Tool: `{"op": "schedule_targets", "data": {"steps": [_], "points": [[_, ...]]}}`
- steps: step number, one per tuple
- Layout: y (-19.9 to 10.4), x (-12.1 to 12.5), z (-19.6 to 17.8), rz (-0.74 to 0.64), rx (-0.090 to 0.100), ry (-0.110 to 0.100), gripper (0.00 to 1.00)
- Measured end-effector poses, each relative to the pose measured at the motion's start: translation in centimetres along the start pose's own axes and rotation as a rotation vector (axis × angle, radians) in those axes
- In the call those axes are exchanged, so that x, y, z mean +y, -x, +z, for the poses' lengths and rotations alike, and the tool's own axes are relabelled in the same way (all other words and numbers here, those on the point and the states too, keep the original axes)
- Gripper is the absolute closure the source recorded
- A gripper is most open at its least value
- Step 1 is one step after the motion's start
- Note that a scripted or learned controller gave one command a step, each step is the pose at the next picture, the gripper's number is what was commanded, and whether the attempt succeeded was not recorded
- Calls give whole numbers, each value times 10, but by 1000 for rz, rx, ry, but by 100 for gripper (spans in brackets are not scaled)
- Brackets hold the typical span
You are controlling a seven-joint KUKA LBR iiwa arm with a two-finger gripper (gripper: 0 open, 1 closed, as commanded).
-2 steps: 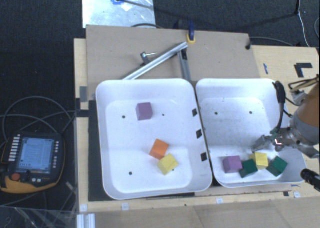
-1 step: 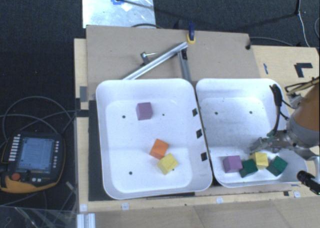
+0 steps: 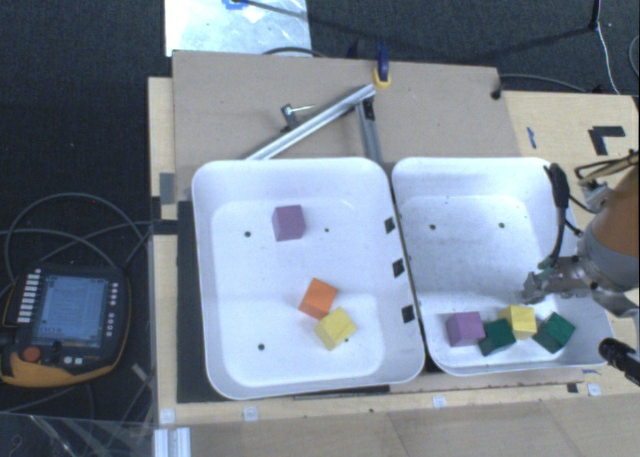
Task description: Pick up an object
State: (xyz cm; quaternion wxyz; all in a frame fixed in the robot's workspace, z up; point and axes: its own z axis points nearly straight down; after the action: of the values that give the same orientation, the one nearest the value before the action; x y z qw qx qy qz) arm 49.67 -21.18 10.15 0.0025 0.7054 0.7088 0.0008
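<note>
White bin (image 3: 470,195), cubes (image 3: 521,320) askew

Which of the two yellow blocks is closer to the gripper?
The yellow block in the right bin, between two green blocks, just below the gripper. The other yellow block lies in the left bin.

No text, label, brand or number could be read anywhere. The handheld control pendant (image 3: 62,323) beside the table (image 3: 455,95) had a lit screen (its contents were too blurred to read), and its buttons showed no legible markings.
</note>
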Motion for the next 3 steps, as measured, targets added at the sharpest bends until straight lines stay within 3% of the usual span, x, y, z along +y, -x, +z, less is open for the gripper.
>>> {"op": "schedule_targets", "data": {"steps": [3], "points": [[1, 17, -161, -1, -1, 3, 100]]}}
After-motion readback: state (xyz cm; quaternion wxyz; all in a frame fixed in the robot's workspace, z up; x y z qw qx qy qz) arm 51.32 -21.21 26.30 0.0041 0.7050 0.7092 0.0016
